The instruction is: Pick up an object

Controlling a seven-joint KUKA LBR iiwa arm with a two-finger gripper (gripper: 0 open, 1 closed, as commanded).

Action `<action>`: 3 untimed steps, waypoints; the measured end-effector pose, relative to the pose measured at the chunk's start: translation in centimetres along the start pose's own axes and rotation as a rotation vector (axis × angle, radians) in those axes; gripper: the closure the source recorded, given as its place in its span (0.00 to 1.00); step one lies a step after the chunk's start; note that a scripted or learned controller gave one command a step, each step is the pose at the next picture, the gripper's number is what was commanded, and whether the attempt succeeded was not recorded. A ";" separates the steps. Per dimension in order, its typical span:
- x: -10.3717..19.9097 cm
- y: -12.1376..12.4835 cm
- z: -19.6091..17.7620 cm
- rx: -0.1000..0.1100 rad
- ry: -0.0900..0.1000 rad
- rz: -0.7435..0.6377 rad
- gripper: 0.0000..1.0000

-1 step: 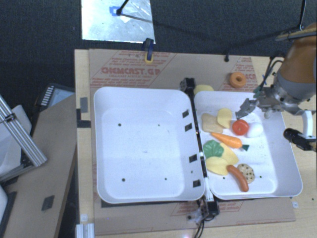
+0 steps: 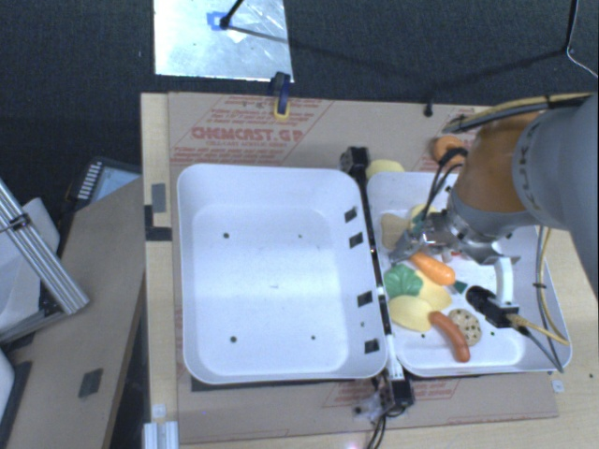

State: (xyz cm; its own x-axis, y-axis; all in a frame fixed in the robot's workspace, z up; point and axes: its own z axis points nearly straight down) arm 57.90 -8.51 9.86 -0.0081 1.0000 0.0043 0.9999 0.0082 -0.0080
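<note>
My gripper (image 2: pixel 413 244) hangs low over the middle of the right bin (image 2: pixel 533 349), reaching in from the right. Just below it lies an orange carrot (image 2: pixel 433 268), very close to the gripper or touching it. A green leafy toy (image 2: pixel 402 281) sits beside the carrot, on a yellow piece (image 2: pixel 415 311). Nearer the front lie a reddish sausage (image 2: pixel 452 336) and a speckled cookie (image 2: pixel 465 325). A pale yellow item (image 2: pixel 396 225) lies left of the gripper, partly hidden by it.
The left bin (image 2: pixel 271 269) is next to the right one, with a black divider (image 2: pixel 372 269) between them. A yellow round object (image 2: pixel 384 168) rests at the right bin's far rim. The arm's bulk (image 2: pixel 524 176) covers the bin's far right.
</note>
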 end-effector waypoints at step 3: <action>14.3 1.6 -26.5 -0.030 0.001 -0.006 1.00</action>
State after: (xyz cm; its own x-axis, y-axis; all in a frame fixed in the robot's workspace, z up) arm 59.57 5.66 36.45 -0.0145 0.9999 0.0052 0.9997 0.0144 0.0220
